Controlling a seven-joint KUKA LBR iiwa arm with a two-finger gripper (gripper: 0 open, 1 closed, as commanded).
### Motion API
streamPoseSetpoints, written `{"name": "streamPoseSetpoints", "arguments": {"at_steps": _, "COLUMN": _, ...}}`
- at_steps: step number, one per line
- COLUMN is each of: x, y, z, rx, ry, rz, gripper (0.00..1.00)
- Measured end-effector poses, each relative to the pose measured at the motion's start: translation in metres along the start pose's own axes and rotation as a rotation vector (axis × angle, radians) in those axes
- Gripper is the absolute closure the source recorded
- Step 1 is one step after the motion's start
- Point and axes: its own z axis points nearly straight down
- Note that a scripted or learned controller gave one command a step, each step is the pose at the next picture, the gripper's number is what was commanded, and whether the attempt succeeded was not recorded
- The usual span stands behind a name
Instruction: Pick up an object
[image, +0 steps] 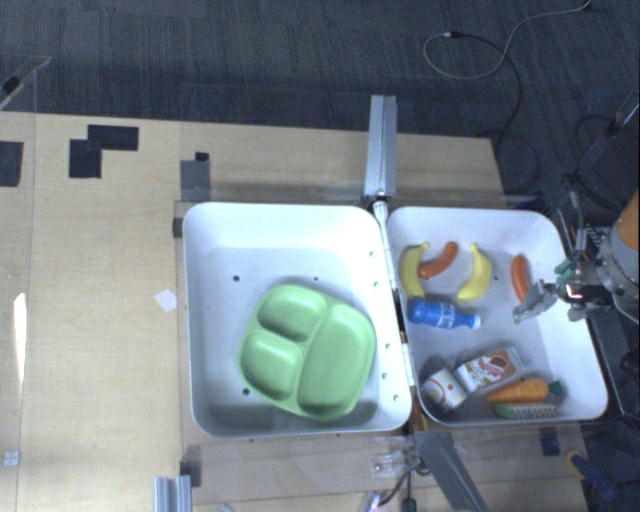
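Hovering my 2-finger gripper (535, 303), fingers apart, empty, beside small red-orange sausage (519, 277) near bin wall (590, 330); descent risks wall clip.

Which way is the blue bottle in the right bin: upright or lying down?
Lying down. The blue bottle rests on its side on the right bin's floor, its white cap pointing right.

My bench (90, 300): pale wood top, dark carpet beyond far edge. Two shallow white bins side by side on it, touching along middle. Left bin (215, 250) and right bin (575, 380) fill bench's right part. Black marker patches (100, 148) at far left. Small white scrap (165, 298) just left of left bin. Metal post (381, 150) behind bins' seam.
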Motion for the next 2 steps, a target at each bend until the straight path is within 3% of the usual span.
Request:
{"name": "streamPoseSetpoints", "arguments": {"at_steps": 1, "x": -0.033, "y": 0.052, "z": 0.129, "rx": -0.002, "ry": -0.001, "rz": -0.228, "gripper": 0.00}}
{"name": "streamPoseSetpoints", "arguments": {"at_steps": 2, "x": -0.033, "y": 0.054, "z": 0.118, "rx": -0.008, "ry": -0.003, "rz": -0.230, "gripper": 1.00}}
